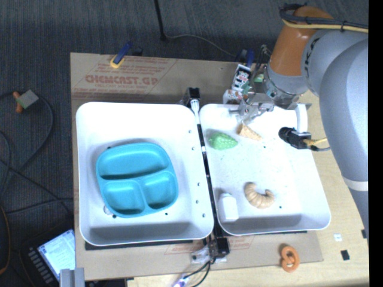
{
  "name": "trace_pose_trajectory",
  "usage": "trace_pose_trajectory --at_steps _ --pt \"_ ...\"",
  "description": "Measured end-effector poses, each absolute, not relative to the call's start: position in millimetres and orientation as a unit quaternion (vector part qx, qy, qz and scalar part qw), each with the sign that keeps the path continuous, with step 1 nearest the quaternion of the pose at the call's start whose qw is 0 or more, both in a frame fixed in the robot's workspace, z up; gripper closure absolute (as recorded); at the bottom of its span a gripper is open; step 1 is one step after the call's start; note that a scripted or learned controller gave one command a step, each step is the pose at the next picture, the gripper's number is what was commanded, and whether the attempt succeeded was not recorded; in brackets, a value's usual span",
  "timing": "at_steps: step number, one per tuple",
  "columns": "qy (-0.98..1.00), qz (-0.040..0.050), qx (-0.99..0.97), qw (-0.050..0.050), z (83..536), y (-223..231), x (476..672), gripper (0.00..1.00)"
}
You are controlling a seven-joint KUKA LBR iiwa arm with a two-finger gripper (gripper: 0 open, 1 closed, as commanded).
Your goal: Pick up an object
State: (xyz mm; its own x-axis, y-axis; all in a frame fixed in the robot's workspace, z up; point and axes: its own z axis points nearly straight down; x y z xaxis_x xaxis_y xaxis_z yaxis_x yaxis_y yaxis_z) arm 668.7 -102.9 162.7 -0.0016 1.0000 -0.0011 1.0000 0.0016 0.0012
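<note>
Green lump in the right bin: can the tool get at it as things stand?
Probably yes. The green lump lies apart from other items on the right bin's floor, and the tool hovers just beside it.

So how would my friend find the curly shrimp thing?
Look in the right bin, the one without the blue tray. Go to its near end, where the shrimp lies right of a small white block. It is the one pale tan, curled thing; the green lump and orange wedge sit farther back.
</note>
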Motion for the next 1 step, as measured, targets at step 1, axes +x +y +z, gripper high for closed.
trace_pose_trajectory --at_steps 1 --pt "0.708 0.0005 0.706 0.001 217.6 -23.7 668.8 1.00"
